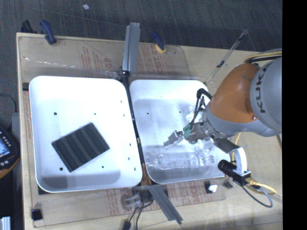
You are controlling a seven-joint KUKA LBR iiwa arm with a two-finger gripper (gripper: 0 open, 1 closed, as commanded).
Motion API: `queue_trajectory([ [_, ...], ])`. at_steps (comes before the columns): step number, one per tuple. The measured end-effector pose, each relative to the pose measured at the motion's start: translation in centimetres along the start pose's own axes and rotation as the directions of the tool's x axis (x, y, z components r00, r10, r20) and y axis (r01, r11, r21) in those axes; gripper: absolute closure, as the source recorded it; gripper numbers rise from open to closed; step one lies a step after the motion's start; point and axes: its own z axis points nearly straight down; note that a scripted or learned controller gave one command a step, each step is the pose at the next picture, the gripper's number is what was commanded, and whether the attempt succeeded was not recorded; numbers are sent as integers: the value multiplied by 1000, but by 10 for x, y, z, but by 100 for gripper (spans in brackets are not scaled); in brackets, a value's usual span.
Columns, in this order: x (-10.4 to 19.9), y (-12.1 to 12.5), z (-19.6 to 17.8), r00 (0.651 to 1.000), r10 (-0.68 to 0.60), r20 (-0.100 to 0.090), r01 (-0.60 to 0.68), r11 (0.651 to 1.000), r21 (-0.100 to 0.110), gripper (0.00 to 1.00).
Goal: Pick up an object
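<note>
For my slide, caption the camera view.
KUKA arm's gripper reaches over a clear bottle in the right bin.

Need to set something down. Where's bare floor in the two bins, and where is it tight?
Left bin: bare along the top and right, around the black ridged pad at lower left. Right bin: bare upper left. Its lower right is crowded: gripper above a clear bottle lying along the bottom wall.

We see the left bin (43, 95) open around a dark ridged slab (80, 146), clear plastic bottle (175, 162) crowding the right bin (153, 92) front, its back free
</note>
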Motion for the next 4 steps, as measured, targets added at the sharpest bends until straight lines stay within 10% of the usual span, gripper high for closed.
queue_trajectory([
  [2,-26,25,-32,1000,-16,-1,16,1000,2,0],
  [3,-26,27,-42,1000,-20,0,20,1000,1,100],
  [4,-26,28,-51,1000,-25,1,25,1000,1,100],
])
